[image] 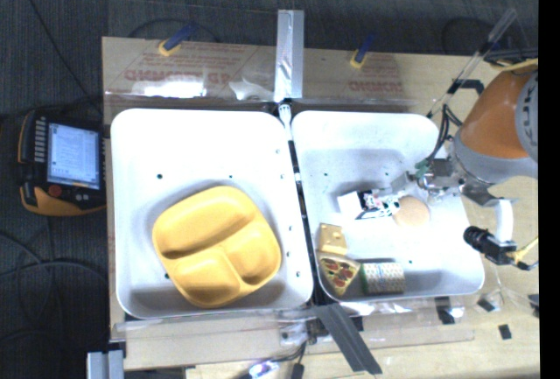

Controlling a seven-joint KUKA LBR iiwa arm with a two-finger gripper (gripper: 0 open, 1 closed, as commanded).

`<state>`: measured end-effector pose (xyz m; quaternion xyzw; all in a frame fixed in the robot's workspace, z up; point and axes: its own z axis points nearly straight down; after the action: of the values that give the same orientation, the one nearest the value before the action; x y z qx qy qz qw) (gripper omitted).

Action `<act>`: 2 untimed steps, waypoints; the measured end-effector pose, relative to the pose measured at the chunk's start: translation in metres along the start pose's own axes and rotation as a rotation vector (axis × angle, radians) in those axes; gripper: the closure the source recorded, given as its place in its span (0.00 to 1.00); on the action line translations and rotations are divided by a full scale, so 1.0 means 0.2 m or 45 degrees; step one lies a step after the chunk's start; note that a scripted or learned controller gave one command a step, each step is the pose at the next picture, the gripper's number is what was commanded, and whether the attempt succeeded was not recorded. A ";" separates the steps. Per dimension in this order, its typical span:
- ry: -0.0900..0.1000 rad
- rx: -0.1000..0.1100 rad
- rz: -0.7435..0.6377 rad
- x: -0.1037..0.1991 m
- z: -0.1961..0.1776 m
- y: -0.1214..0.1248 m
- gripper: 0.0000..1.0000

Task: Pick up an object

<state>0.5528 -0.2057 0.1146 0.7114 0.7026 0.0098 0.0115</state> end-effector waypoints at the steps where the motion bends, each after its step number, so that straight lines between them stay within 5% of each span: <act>1: 0.016 -0.002 0.266 -0.03 0.04 0.14 0.00; 2: -0.023 -0.042 -0.016 0.05 0.02 0.04 0.00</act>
<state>0.5610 -0.1958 0.1105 0.7068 0.7066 0.0149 0.0297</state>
